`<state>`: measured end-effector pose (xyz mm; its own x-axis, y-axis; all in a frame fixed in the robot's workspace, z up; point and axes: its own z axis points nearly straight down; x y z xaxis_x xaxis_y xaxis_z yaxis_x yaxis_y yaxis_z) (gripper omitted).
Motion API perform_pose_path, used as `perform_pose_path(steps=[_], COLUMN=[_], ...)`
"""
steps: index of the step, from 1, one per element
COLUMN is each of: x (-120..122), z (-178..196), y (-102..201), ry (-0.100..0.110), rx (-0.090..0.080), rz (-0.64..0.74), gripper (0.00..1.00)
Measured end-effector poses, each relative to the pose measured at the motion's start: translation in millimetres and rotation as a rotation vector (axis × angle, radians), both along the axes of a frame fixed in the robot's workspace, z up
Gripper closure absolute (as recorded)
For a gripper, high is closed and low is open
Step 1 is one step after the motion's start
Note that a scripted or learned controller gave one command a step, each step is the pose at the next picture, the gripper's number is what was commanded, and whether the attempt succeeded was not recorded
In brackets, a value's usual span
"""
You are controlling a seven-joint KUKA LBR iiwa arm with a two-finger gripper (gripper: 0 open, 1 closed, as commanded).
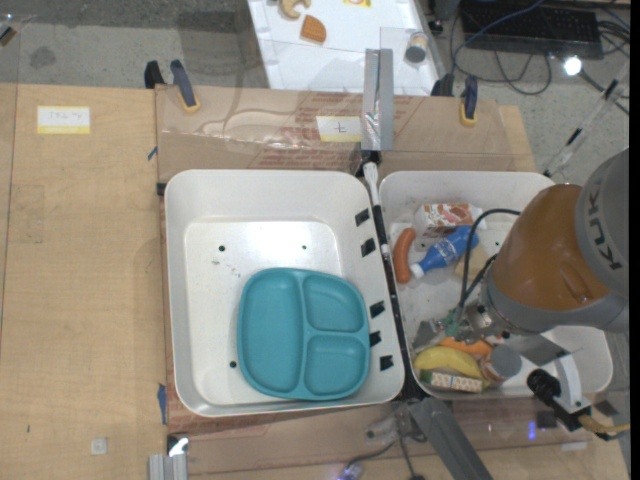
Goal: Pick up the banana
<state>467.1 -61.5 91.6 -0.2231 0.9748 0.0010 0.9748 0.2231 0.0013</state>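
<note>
Hiding its hand, arm (548, 258) over right bin (520, 183), grip state unclear, banana (446, 361) partly covered.

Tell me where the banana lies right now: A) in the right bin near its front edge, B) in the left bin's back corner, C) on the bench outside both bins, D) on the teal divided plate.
A: the banana lies in the right bin by its front wall, beside the arm, apart from the teal plate.
</note>
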Motion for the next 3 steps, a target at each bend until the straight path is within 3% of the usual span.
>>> perform_pose_path(steps=[1, 2, 3], x=[3, 2, 0], z=[12, 11, 0], y=[-3, -3, -2], ry=[-0.012, -0.008, 0.0], rx=[-0.003, -0.002, -0.001], rz=[-0.004, -0.005, 0.002], gripper=[1.0, 0.0, 0.0])
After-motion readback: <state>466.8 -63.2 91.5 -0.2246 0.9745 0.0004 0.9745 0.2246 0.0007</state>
